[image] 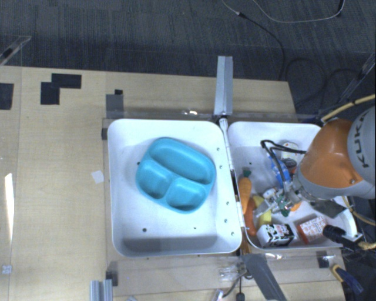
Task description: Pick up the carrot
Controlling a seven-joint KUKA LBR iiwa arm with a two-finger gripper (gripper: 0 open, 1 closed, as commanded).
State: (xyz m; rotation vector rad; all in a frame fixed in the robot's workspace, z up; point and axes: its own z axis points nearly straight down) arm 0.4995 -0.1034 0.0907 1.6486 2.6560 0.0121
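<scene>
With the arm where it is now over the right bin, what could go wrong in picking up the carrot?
1. The orange carrot lies tight against the left wall of the right white bin, so one side may have no room for the gripper to reach around it.
2. Several small items crowd beside it, such as the black-and-white carton, so the gripper may catch or push one of them instead.
3. The grey arm with the orange band covers part of the bin, so things may lie hidden under it.

Dark grey carpet (117,29) runs along the far side, with a thin black cable (282,17) looping across it. The bench (53,194) is pale wood, marked with black squares (59,88).
</scene>
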